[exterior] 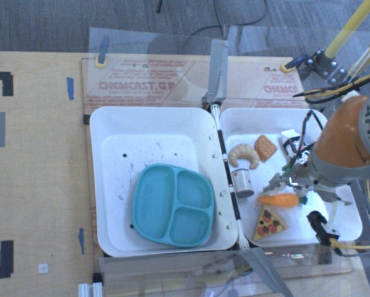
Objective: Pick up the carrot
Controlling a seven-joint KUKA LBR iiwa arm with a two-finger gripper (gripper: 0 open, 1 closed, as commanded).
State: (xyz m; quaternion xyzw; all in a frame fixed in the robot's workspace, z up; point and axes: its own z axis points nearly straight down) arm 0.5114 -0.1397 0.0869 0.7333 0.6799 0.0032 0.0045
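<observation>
Shows two white bins side by side on a wooden bench, left bin [104, 166] and right bin [247, 119] touching along the middle rim. Finds the carrot [278, 199] in the right bin, lying flat on the floor near the centre, orange body pointing left, green top at its right end. Places the gripper [286, 182] just above the carrot's right half, close over it, reaching in from the right under the arm's orange band [346, 135]. Cannot tell whether the pincer is apart, together or clamped on anything; cannot tell either whether it touches the carrot.

Around the carrot, notes:
- a pizza slice [270, 223] just below it, towards the near wall;
- a small tin can [241, 182] to its left, beside the shared rim;
- a croissant [244, 155] above the can;
- a square orange cracker [265, 147] just right of the croissant.

In the left bin, shows a teal divided plate [172, 205] lying flat.
</observation>
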